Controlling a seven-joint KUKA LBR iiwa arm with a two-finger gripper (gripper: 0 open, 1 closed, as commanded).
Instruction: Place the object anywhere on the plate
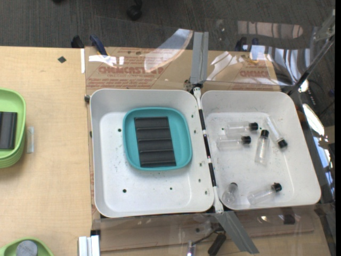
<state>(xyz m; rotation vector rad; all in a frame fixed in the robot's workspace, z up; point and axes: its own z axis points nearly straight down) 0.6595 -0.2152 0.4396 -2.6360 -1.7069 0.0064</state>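
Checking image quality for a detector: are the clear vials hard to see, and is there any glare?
In the camera view, the clear plastic vials with black caps nearly vanish against the right white bin; mostly the caps stand out. Glare streaks the transparent sheet behind the bins. The teal square plate reads sharply.

Toward three o'clock, just beyond the outer rim of the right-hand bin (240, 93), pale glossy streaks (314, 122) lie along the edge. A thin dark slanting strut (311, 71) runs above them. Whether either is part of the robot's body cannot be told. Toward one o'clock a clear, curved sheet (323, 33) catches the light, and it too cannot be told as part of the robot or something beside it. No colour, cable, screw or marking here can be read with certainty as the robot's own.
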